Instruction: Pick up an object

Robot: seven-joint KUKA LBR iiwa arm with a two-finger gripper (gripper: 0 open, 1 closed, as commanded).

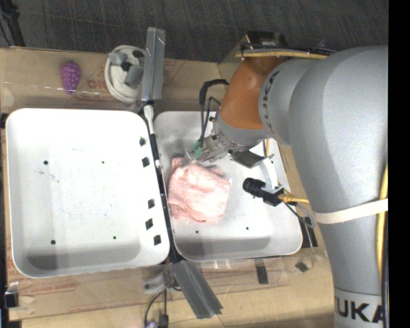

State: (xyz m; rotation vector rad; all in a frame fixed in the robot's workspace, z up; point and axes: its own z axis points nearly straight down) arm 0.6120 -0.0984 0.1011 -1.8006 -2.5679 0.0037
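Observation:
A crumpled pink cloth lies in the right bin, against its left wall. My gripper reaches down into the same bin, just above the cloth's upper edge, at or very near it. The grey wrist and the orange band hide most of the gripper from above. A small green-tinted part shows at its tip. Nothing can be seen held there.
The left bin stands beside the right one, with a row of black clips on the divider. A black fitting with a cable sits right of the cloth. Behind the bins lie a purple object and a white roll.

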